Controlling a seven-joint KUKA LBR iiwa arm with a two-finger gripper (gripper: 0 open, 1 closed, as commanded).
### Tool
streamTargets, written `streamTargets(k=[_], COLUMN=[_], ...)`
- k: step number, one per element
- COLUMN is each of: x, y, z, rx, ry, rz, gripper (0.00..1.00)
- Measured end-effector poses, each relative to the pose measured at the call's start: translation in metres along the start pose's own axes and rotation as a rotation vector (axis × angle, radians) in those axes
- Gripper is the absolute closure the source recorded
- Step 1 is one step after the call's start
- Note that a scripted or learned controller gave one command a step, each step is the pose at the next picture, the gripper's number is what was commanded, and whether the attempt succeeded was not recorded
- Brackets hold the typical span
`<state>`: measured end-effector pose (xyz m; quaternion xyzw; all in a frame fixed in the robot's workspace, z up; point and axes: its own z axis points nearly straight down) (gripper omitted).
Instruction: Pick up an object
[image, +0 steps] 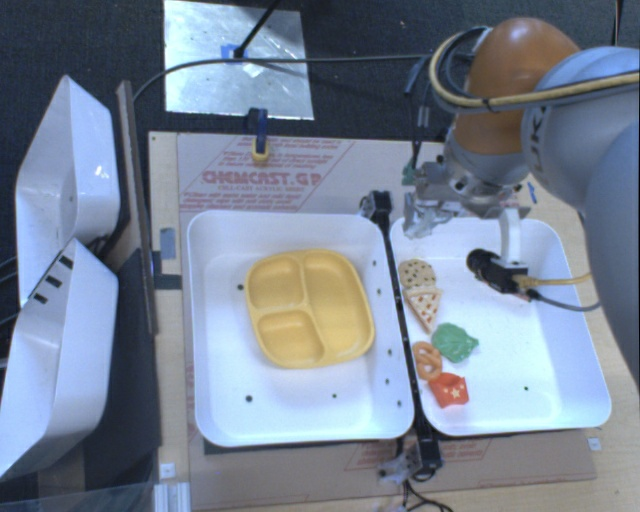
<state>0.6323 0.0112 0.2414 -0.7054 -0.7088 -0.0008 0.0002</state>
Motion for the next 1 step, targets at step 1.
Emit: streamTargets(k=[1], x=[0.0606], y=[0.0139], z=[0.0033], rx=[0.000], ry=[0.000], rz=[0.000], gripper=[1.00])
